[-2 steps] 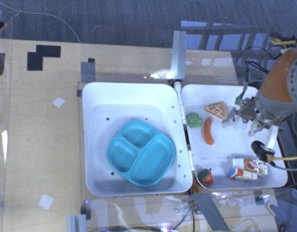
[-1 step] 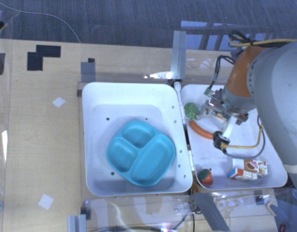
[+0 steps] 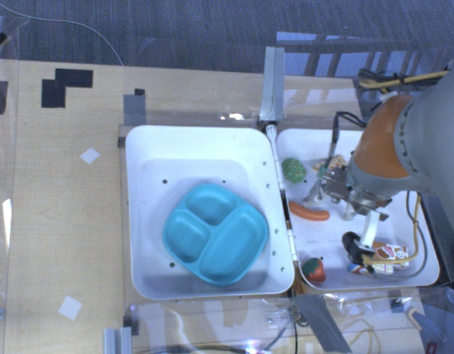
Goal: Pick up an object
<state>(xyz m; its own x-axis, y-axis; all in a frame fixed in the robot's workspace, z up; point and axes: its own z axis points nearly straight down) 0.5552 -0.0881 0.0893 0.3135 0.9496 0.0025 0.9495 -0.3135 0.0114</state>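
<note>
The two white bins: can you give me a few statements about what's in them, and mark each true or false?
1. A blue divided plate lies in the left bin. True.
2. The green ball sits on the plate. False: it is in the right bin.
3. An orange sausage-shaped toy lies in the right bin. True.
4. The arm reaches over the left bin. False: it is above the right bin.

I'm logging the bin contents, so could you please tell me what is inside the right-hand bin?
In the right bin lie a green ball, an orange sausage-shaped item, a small red-and-green toy and a colourful packet. The arm covers the bin's upper right, so anything beneath it is hidden.
</note>
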